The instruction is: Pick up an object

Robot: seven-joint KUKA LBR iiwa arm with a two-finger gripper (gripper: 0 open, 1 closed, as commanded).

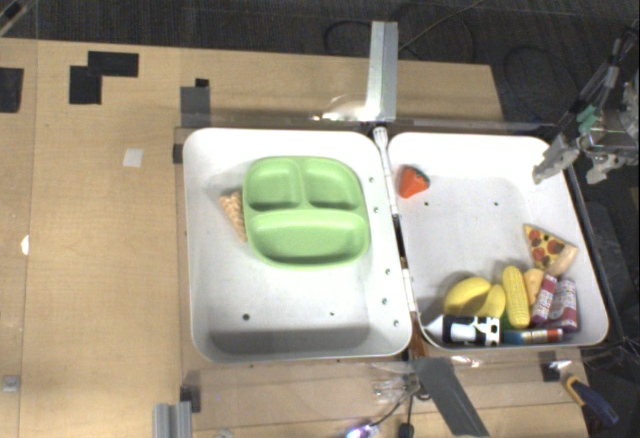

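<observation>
Over right bin's [470, 226] far right rim: my gripper [553, 164], nothing visibly held; finger opening — cannot tell. Pizza slice [549, 248] well below.

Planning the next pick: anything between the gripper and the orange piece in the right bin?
Nothing visible. The gripper sits at the right bin's upper right corner; the orange piece lies alone near the upper left, bare white floor between them. The pizza slice, corn and lemon cluster at the lower right, off that line.
</observation>
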